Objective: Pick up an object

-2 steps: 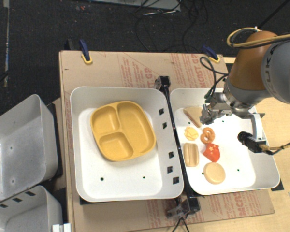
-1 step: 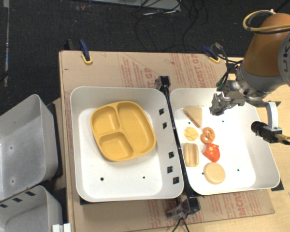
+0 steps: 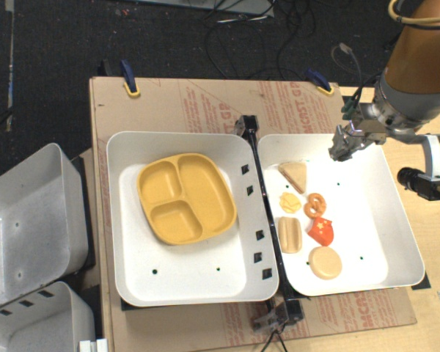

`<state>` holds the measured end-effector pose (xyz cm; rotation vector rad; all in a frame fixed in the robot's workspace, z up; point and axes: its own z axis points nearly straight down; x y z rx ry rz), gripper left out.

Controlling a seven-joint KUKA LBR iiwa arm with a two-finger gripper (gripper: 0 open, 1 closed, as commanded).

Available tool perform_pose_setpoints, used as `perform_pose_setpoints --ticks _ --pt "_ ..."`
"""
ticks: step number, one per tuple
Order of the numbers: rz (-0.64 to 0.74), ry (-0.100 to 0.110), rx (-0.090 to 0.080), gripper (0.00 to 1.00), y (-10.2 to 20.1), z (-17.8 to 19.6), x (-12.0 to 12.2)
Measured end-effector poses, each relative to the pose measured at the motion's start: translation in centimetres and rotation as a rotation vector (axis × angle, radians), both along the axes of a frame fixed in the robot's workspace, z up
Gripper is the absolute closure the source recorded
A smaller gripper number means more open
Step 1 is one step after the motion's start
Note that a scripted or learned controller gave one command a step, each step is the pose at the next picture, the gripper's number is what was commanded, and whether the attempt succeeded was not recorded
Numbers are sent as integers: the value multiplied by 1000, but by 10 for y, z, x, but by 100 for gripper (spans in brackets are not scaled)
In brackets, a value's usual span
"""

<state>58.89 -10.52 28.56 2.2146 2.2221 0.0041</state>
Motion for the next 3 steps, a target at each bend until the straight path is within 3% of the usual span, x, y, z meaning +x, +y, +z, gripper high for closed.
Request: perform_pose_setpoints --ticks 1,3 --pt "4 7 2 100 51 -3 -11" --pt "2 5 1 100 143 -22 -6"
